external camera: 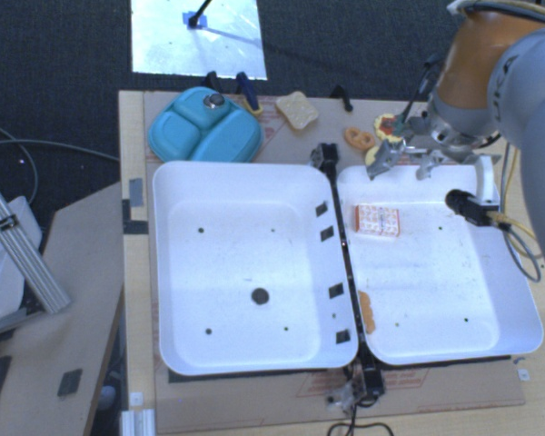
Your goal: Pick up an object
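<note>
The gripper (401, 159) hangs at the upper edge of the right bin (513, 330) — whether it is open, I cannot tell. The box (378, 220) lies just below; I'd descend squarely over it — straddle, then close.

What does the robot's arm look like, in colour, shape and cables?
The arm is thick and rounded, grey, with a wide orange band above the wrist. Below the band sits a metallic silver gripper. A black cylindrical part projects beside a white bracket, and thin cables loop down from there.
</note>
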`<state>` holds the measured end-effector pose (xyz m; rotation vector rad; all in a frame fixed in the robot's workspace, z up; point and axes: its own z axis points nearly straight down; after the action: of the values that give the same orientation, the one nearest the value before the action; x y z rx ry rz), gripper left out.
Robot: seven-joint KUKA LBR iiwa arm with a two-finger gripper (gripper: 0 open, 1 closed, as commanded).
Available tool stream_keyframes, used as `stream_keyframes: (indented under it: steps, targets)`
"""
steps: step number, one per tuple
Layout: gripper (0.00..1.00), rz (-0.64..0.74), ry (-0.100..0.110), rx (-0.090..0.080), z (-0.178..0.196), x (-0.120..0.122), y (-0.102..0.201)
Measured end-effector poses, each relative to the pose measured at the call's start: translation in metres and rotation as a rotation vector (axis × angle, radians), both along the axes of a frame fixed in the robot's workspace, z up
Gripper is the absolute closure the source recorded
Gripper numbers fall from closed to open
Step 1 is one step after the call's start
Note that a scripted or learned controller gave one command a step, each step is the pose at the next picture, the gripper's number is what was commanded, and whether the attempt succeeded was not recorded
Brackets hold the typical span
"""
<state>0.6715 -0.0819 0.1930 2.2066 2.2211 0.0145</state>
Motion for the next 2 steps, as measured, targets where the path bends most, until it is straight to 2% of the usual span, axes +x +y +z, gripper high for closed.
stream_keyframes:
  steps: [1,2]
  targets:
    - [0.0,-0.011,0.007,0.005,-0.11,-0.002,-0.05]
    - [0.0,0.001,0.011,0.002,-0.101,-0.002,0.001]
